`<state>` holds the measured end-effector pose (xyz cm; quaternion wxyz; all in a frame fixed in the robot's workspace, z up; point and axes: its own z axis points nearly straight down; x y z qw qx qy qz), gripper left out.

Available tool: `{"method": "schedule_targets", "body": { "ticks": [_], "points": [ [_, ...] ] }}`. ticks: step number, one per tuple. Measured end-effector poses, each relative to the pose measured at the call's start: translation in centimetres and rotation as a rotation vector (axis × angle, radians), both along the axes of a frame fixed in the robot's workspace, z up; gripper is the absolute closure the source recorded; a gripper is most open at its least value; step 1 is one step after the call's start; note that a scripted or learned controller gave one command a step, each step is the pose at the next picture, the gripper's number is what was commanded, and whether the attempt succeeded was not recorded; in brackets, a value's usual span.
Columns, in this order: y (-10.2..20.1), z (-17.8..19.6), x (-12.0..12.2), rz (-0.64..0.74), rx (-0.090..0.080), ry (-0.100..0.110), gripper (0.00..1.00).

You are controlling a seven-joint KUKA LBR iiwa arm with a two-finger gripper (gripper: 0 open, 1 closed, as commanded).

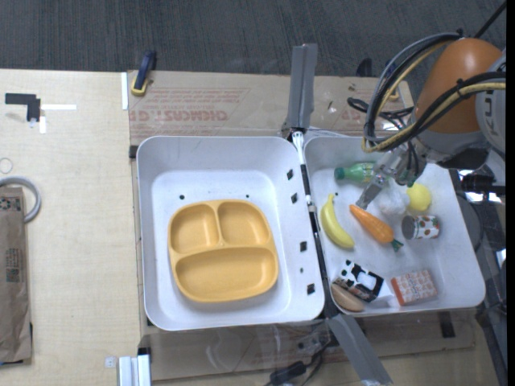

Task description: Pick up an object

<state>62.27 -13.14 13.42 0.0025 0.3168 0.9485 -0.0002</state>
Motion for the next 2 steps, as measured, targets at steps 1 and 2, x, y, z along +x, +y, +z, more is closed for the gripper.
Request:
{"method": "schedule_targets", "body": {
  "ticks": [1, 2],
  "points": [
    [3.4, -2.4, -4.2, 0.165, 0.001, 0.004, 0.00],
    [3.1, -4.2, -6.0, -0.237, 0.001, 0.004, 0.00]
  ]
}}
